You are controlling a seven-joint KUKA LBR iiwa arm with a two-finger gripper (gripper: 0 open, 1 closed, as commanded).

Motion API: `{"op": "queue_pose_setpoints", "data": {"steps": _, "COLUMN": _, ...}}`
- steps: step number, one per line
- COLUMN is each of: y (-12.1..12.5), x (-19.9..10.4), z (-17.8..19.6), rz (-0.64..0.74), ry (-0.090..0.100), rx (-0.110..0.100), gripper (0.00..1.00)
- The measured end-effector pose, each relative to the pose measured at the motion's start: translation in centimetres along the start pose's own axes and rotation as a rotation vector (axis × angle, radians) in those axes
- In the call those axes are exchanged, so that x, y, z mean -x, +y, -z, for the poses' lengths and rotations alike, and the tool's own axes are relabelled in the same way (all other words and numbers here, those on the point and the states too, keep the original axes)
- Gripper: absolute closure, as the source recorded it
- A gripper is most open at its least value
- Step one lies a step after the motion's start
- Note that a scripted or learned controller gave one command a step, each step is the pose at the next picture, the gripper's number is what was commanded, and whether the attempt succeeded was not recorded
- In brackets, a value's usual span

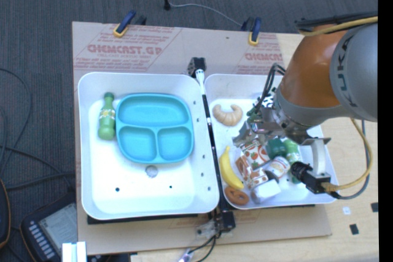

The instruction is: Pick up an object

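My gripper (253,132) hangs low over the middle of the right bin (216,88), under the grey and orange arm. It is right above a printed carton (248,164). Around it lie a croissant (228,113) at the bin's far left, a yellow banana (229,171) along the left wall, a green item (280,148), a small white bottle (279,168), a white lump (266,191) and a brown round pastry (236,196) at the front. The wrist hides part of the pile, and I see nothing lifted clear of the bin.
The left bin (104,193) holds a blue divided plate (155,128), a green bottle (107,116) beside it and a small grey disc (151,172). A black bar (205,108) runs between the bins. Two clamps (126,22) (254,31) grip the far board edge.
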State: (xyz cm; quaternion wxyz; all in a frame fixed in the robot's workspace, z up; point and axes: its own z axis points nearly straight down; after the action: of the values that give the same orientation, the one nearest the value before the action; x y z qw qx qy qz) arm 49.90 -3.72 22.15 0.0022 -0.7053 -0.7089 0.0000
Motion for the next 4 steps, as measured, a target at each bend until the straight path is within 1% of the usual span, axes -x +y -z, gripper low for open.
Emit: {"op": "queue_pose_setpoints", "data": {"steps": 4, "y": 0.2, "x": -0.2, "z": 3.8, "rz": 0.005, "ry": 0.003, "rx": 0.001, "gripper": 1.0}}
